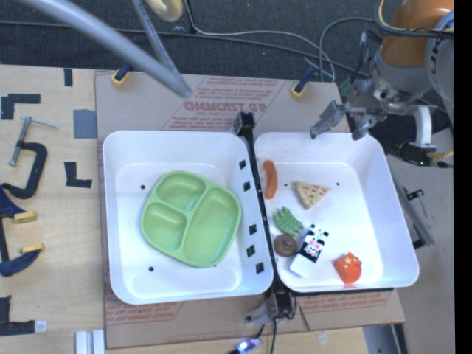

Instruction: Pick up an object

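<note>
Nearest the camera, along the front of the right bin (398, 220), a red strawberry-like toy (349, 267) is seen, and to its left a small white carton with black patches (310, 249) is lying tilted. A brown round piece (285, 245) is found touching that carton's left side, just beside the divider between the 2 bins. Directly behind the brown piece a green leafy toy (289, 220) is placed. Farther back, a tan wedge (311, 193) shaped like a slice of cheese or pizza is set near the middle of the bin, and an orange sausage (270, 178) is laid lengthwise close to the divider.

In the left bin (118, 168) a green plate with 3 compartments (192, 217) is rested, turned at a slant.

Both bins are carried on a sheet of cardboard (221, 94) on the bench (44, 220), where black clamps (26, 169) are seen at the left.

At the far right corner, the pincer (341, 124) is held above the back rim of the right bin, with the orange-banded arm (417, 28) behind it. Its 2 fingers are spread apart and nothing is seen between them; all the toys are left lying in the bin, well apart from it.
</note>
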### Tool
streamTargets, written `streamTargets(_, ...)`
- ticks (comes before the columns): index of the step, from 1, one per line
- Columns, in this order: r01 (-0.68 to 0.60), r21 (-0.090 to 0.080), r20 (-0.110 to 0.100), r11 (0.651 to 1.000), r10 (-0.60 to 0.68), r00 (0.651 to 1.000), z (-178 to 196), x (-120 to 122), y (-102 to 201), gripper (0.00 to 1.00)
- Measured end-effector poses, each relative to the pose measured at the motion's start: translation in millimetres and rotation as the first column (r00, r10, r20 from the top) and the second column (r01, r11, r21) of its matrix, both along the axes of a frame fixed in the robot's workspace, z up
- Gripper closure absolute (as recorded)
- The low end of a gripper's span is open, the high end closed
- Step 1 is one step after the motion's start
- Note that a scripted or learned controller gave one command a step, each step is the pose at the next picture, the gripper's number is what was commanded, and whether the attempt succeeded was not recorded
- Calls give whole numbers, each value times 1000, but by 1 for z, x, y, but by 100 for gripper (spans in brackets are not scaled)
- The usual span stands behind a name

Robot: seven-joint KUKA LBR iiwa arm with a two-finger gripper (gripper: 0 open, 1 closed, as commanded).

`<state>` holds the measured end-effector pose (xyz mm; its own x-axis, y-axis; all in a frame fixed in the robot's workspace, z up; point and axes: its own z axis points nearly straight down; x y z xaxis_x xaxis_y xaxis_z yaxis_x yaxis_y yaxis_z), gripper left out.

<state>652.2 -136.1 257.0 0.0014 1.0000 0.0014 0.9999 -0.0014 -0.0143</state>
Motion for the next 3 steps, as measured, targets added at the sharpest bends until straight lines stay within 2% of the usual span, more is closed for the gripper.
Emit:
streamTargets(1, -3, -2, 13, 1000, 3, 1000, 8, 2, 0, 0)
streamTargets(2, -3, -2, 9, 1000, 3, 1000, -54, 7, 2, 0)
streamTargets(3, -3, -3, 8, 1000, 3, 1000, -110, -2, -4, 0)
